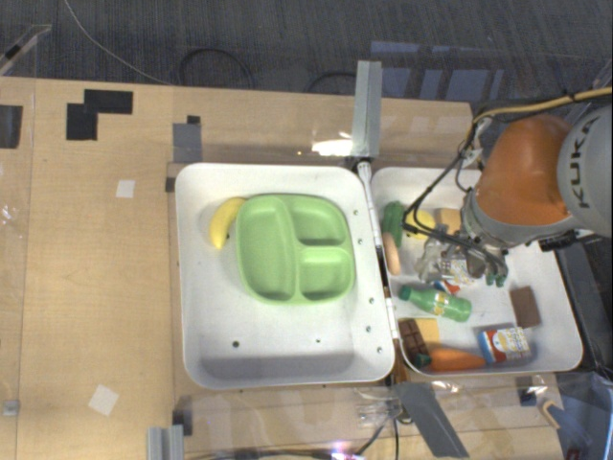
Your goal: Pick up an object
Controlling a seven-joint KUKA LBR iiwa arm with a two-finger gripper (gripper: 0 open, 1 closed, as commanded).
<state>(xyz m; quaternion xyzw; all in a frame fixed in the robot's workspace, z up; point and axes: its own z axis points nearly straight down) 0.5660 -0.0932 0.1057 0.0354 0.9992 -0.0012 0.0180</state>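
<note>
1. The grey arm with orange band (522, 175) reaches over the right shallow white bin (560, 338).
2. The two-finger gripper (460, 268) sits low among the clutter; its opening cannot be determined.
3. A green plastic bottle (436, 302) lies just below the gripper.
4. An orange carrot (455, 359) and a small labelled can (505, 344) lie near the bin's front wall.
5. The left shallow white bin (206, 338) holds a green divided tray (292, 247) and a yellow banana (223, 221).

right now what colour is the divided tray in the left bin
Light green, seen in the camera view: tray.
</note>
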